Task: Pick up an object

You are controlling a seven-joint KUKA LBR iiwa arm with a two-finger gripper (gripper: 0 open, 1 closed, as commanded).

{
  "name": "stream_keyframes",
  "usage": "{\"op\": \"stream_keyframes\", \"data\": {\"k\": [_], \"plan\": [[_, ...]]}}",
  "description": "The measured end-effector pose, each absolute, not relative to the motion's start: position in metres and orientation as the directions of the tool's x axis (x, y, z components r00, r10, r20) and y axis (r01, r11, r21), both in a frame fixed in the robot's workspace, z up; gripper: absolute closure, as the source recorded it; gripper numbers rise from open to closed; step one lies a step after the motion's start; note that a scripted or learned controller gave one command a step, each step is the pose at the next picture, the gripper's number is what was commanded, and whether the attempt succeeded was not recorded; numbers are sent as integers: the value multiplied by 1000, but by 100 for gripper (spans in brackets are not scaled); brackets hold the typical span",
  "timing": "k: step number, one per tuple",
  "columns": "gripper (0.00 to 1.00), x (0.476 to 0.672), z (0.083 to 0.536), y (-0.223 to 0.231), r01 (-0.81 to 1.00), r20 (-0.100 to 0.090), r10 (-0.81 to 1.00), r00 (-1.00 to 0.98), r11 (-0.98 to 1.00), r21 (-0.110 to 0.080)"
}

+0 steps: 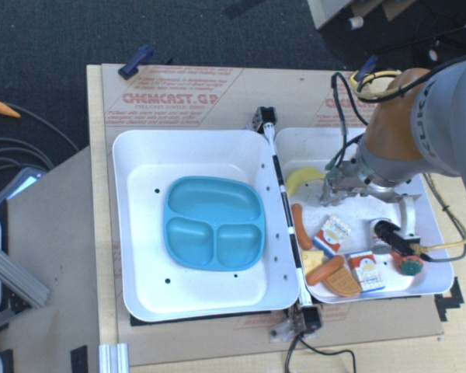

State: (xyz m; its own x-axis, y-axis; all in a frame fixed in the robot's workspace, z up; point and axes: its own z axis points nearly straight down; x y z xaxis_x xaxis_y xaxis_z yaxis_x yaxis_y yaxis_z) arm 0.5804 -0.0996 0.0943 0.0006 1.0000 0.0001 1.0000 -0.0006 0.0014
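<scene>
The end effector (338, 185) hangs low in the right white bin (431, 282); whether it is released or clenched I cannot tell. Just to its left lies a yellow banana-shaped toy (301, 179). Nearer the camera lies a long orange-red sausage toy (300, 225), running lengthwise along the divider. The left white bin (132, 208) holds a blue three-compartment plastic plate (213, 222).

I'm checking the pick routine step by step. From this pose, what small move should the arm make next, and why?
Probably a short descent, nudged toward the yellow item. The gripper sits low in the right bin, just beside that yellow piece, with nothing seen between its fingers. The hot dog and cartons lie further off, so the yellow piece looks the closest target.
</scene>
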Motion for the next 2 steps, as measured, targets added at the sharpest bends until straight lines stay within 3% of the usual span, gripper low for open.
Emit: {"op": "stream_keyframes", "data": {"k": [1, 2], "plan": [[0, 580, 94, -100, 1000, 0, 1000, 1, -1, 1], [0, 661, 86, -105, 1000, 2, 1000, -3, 3, -21]]}}
